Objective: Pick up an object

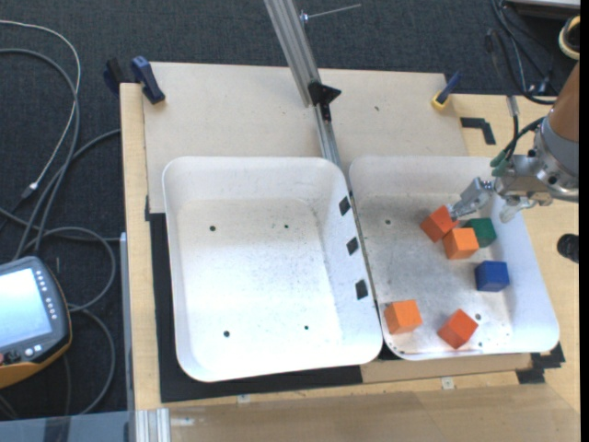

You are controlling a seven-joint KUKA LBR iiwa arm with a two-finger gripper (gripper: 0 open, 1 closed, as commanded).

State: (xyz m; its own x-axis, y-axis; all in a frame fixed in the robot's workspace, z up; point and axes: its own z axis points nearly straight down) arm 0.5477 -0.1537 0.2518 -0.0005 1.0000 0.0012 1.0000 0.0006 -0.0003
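I see dark carpet [74,7] around my wooden desk [239,109], cables [55,90] trailing left past a pendant [28,316].

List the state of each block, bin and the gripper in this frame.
gripper: above the cluster, holding nothing visible
red block: touching orange block
orange block: in cluster
green block: partly hidden
blue block: alone
front orange block: alone
front red block: tilted
right bin: holds blocks

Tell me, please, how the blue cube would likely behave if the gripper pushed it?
The blue cube looks rigid and flat-faced, so it would probably slide, not roll. It sits apart from the others in the right bin, so it likely moves alone.
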